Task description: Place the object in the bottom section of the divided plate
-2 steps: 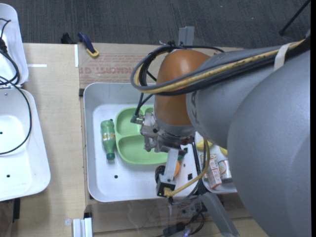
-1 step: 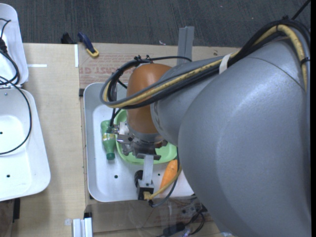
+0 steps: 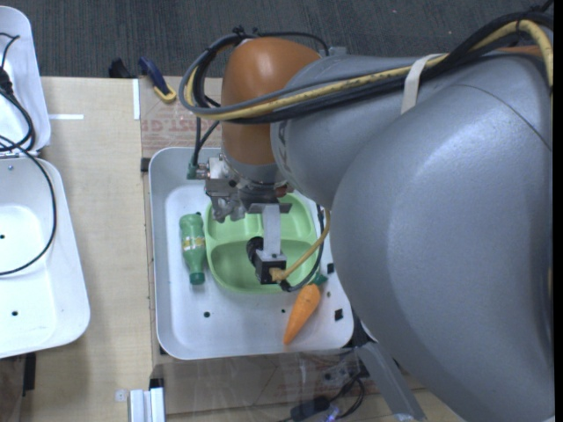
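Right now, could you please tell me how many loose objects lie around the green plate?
2: a green bottle along the plate's left side, and a carrot at its lower right edge. The arm may hide others.

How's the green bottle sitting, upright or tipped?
Tipped. The green bottle lies on its side on the bin floor, beside the green plate.

Diffuse overhead light is falling evenly: arm casing (image 3: 457, 183) right of the gripper (image 3: 239, 211) is showing soft sheen, white bin (image 3: 176, 323) around it is reading bright, shadows beneath it are looking faint, everything sharp.
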